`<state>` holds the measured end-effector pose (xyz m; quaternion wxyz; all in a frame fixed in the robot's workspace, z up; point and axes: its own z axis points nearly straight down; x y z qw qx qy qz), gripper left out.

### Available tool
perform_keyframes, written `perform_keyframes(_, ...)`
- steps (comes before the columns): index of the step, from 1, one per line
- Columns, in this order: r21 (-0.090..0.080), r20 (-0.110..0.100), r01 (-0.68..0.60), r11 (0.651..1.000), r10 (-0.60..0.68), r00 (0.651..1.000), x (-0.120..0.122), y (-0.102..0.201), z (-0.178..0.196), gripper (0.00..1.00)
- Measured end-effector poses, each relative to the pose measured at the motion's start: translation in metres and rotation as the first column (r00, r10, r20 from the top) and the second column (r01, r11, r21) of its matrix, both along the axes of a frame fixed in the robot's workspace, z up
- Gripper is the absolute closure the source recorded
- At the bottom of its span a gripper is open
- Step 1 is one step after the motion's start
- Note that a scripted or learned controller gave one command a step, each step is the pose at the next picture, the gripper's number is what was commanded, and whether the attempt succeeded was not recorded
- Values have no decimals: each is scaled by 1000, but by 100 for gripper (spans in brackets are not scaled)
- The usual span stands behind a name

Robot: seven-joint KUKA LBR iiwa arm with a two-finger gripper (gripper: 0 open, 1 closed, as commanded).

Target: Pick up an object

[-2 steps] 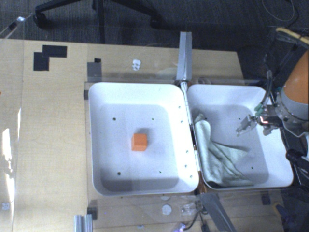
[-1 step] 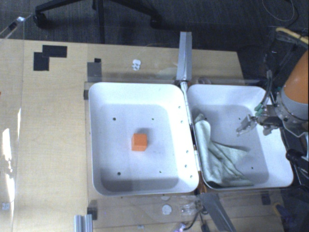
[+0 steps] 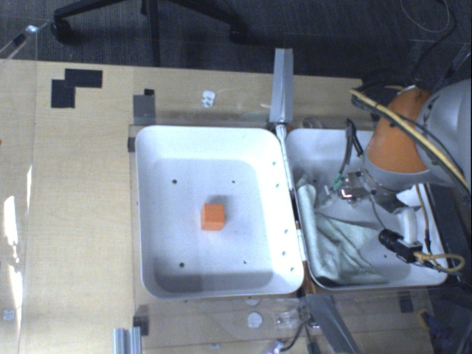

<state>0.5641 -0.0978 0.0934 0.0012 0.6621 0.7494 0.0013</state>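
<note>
Camera view: arm (image 3: 413, 139) reaches from the right over the right bin (image 3: 324, 150) above a cloth (image 3: 346, 242); finger state unclear.

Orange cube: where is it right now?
The orange cube sits alone near the middle of the left bin, apart from its walls. The arm is over the right bin, above a crumpled pale cloth.

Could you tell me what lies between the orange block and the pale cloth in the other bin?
In the camera view, bare white floor of the left bin, then the bins' adjoining rims, separate the orange block from the cloth.
</note>
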Motion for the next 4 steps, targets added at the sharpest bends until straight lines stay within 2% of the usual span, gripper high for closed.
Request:
perform_keyframes(1,0,2,-2,1000,2,1000,2,1,9,100)
perform_keyframes(2,0,1,-2,1000,2,1000,2,1,9,0)
perform_keyframes(3,1,2,-4,1000,4,1000,3,2,18,100)
perform_keyframes(4,-1,-1,91,996,-91,996,17,30,108,100)
